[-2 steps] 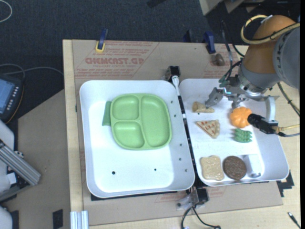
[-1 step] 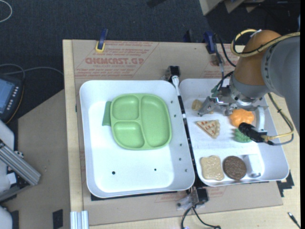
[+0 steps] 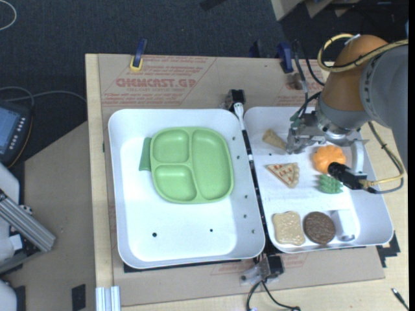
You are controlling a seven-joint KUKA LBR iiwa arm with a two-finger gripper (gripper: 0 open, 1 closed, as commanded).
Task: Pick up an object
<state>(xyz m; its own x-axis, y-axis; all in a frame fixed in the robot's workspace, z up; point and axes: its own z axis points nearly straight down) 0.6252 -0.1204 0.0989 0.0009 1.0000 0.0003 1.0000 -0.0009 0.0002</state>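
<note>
Dark carpet surrounds our bench [image 3: 162,83], which carries two white bins. We see the left bin [image 3: 130,238] holding one green divided plate [image 3: 192,164]. Our right bin [image 3: 373,219] holds six toy foods: one tan wedge [image 3: 273,138], one pizza slice [image 3: 284,173], one orange ball [image 3: 327,157], one green leafy piece [image 3: 330,184], one toast slice [image 3: 288,228] and one brown round cookie [image 3: 319,226]. The pincer [image 3: 299,139] sits low just right of the tan wedge, near the orange ball; whether it is spread or pinching, we cannot tell.
</note>
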